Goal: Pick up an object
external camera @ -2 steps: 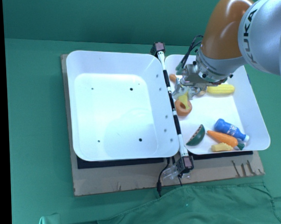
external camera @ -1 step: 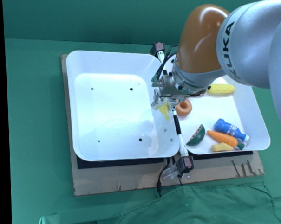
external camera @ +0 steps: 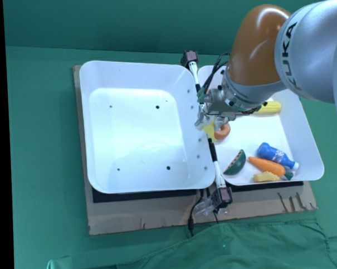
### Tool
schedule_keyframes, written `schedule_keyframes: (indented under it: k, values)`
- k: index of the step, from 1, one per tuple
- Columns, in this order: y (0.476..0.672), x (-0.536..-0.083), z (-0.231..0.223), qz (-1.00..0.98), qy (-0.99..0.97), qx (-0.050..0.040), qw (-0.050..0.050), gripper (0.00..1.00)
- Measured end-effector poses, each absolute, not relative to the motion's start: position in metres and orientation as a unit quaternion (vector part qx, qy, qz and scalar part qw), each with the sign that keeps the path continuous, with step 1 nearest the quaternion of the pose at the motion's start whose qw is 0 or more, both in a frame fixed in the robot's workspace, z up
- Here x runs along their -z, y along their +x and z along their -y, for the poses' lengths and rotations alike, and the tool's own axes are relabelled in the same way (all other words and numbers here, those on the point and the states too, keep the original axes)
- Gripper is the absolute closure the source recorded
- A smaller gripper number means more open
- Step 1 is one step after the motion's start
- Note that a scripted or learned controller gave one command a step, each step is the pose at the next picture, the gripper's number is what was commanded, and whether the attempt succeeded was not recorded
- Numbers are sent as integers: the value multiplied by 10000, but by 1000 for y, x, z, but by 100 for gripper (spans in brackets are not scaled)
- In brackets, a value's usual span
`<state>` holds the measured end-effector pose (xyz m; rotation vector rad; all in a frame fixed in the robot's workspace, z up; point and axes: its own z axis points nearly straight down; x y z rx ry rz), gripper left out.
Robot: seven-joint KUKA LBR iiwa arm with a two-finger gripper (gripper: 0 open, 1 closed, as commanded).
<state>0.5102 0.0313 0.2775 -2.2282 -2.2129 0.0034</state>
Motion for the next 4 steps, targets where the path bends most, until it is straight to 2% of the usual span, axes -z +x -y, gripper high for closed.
schedule_keyframes:
  k: [1,2,3,4]
  values:
    - [527,-383,-34,7064,-7078,48,-49,100]
    - [510,-325,37,7023,-7119,-34,13,100]
    - [508,-283,108,7022,-7120,-32,12,100]
    - [612,-315,47,7085,-7057,32,-44,100]
